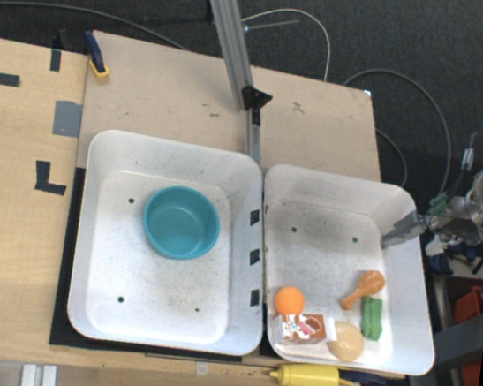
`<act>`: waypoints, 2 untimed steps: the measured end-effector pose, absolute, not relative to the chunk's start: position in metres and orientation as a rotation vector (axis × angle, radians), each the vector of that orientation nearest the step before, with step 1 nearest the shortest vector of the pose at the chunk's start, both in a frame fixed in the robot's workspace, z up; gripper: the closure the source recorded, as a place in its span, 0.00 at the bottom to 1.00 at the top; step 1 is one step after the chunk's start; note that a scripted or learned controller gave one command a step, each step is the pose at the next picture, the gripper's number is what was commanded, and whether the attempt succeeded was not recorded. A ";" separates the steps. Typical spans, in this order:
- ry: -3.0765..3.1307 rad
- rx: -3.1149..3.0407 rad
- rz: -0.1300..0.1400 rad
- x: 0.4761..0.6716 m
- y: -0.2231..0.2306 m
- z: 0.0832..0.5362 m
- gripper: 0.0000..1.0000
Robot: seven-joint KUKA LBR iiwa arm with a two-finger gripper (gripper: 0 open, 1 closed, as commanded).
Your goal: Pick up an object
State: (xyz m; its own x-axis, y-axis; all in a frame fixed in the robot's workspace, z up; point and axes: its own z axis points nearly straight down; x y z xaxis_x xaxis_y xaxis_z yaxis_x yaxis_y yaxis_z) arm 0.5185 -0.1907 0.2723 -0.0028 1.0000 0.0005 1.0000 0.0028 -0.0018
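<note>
Clutter (330,321) fills right bin's (407,282) near corner; end effector (401,230) opening unclear.

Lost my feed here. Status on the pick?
Tool over right bin's far right edge, nothing held. Orange ball untouched, near side. Snack packet touching it.

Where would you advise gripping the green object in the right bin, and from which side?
Probably across the middle of the green object, coming from above: it lies flat, long and narrow, running near to far. Its right side is open; the drumstick-shaped toy crowds its far end.
</note>
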 end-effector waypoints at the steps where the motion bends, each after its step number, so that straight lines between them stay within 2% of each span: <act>1: -2.223 -2.218 0.001 0.519 -0.191 0.272 0.00; 2: -2.218 -2.215 0.007 0.521 -0.185 0.210 0.00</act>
